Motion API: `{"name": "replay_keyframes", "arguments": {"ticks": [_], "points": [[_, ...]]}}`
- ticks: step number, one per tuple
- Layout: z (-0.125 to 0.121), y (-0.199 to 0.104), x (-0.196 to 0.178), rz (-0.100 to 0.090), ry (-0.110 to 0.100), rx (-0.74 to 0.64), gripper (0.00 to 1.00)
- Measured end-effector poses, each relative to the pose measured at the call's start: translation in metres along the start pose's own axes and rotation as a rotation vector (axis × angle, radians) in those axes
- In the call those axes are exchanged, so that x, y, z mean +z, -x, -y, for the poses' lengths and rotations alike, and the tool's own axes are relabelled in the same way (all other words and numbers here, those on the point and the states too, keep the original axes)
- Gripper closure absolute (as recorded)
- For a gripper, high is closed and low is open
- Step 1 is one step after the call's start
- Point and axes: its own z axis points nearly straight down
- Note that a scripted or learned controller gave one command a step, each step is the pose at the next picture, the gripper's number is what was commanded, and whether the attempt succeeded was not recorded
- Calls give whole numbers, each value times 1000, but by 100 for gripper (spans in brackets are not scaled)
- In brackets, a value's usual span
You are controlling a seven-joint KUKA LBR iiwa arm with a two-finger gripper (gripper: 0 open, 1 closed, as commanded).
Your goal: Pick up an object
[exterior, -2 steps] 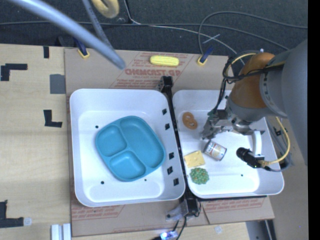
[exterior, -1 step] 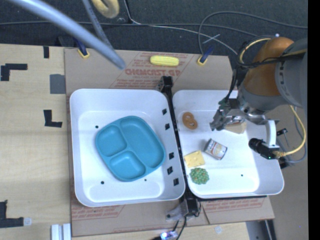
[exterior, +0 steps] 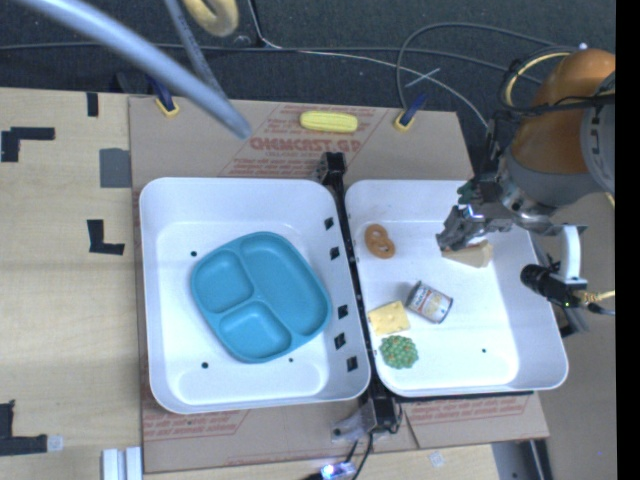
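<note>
Claw [exterior: 462, 230]: I see it low over the upper right part of the right bin [exterior: 535, 368], at the end of the grey arm [exterior: 555, 138] that reaches in from the right with its orange band at the top. A pale tan block [exterior: 478, 255] sits directly under and against the fingertips. I cannot tell from this angle whether the fingers are spread or closed, nor whether the block is between them or merely beside them on the bin floor.

Contents of the right bin, as I read them:
- a small brown pretzel-shaped piece [exterior: 379, 240] near the upper left, close to the divider;
- a small tin can [exterior: 430, 302] lying on its side near the centre, below and left of the claw;
- a yellow wedge [exterior: 389, 317] just left of the can;
- a green knobbly lump [exterior: 399, 351] just below the wedge.

The pretzel, can, wedge and lump all lie apart from the claw.

Left bin [exterior: 165, 368]: holds a blue three-compartment tray [exterior: 260, 296], set at a slant.

Outside the bins, a yellow corn-cob-shaped item [exterior: 328, 122] rests on the cardboard sheet [exterior: 290, 143] behind them, near the middle.
</note>
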Motion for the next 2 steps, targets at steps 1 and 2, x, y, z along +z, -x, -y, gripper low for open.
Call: {"name": "replay_keyframes", "arguments": {"ticks": [1,2], "points": [[-1,0,-50,0,1,-1,100],[3,-48,-52,-2,-4,-5,100]]}}
